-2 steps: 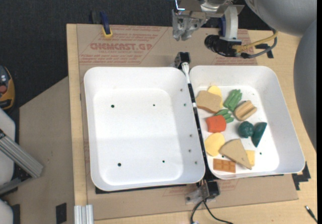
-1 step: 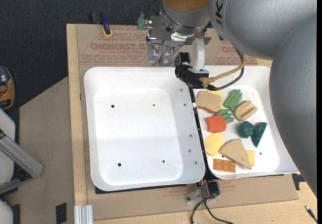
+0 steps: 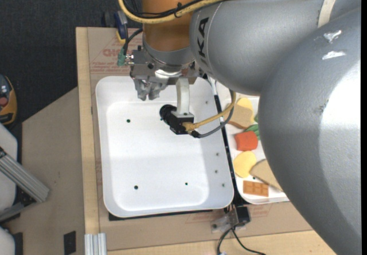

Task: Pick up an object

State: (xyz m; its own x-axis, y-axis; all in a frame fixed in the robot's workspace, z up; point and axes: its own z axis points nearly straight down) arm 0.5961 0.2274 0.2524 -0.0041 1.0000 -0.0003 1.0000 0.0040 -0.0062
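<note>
Grey arm's gripper (image 3: 148,92) over left bin (image 3: 114,191), grip state unclear; toy food (image 3: 246,141) in right bin

Even, bright overhead light; the arm (image 3: 275,47) casts a soft shadow across the left bin's (image 3: 114,191) far half; edges slightly soft.

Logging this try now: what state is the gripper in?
Gripper: over the far end of the left bin, nothing seen in it; open or shut cannot be told.
</note>
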